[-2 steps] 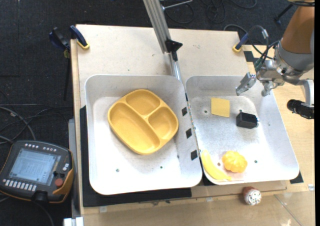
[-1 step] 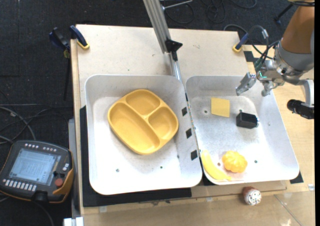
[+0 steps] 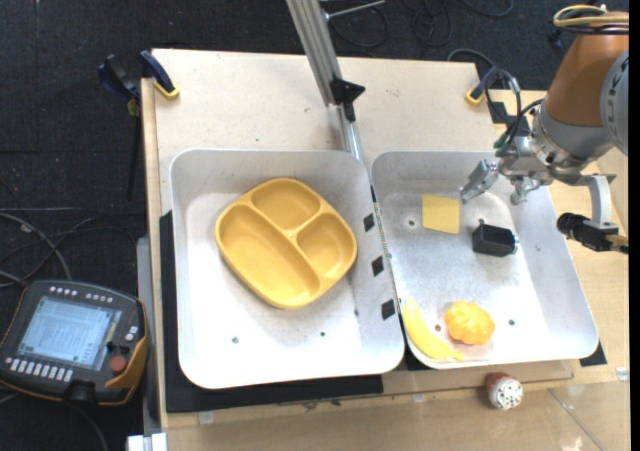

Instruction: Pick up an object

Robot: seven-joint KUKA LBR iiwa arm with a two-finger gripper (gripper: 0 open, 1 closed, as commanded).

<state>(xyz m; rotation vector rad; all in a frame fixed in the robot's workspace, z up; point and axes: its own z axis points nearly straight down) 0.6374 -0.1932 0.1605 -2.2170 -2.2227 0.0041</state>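
From above, the pincer (image 3: 503, 181) hangs over the far edge of the right bin (image 3: 560, 279), fingers spread with nothing between them. In that bin a yellow square (image 3: 441, 214) and a black block (image 3: 493, 239) lie near the middle, a banana (image 3: 424, 335) and orange (image 3: 469, 323) by the near edge. The left bin (image 3: 200, 339) holds a yellow divided plate (image 3: 286, 241). A die (image 3: 505, 392) sits on the worktop (image 3: 250, 89) near its front edge.

Two bins side by side on the surface (image 3: 250, 99). In the left bin (image 3: 200, 339): a divided plate (image 3: 287, 241). In the right bin (image 3: 560, 279): a square block (image 3: 441, 214) left of a small box (image 3: 493, 239), with a banana (image 3: 425, 335) touching a round fruit (image 3: 469, 323) at the front. Before that bin, a die (image 3: 505, 392).
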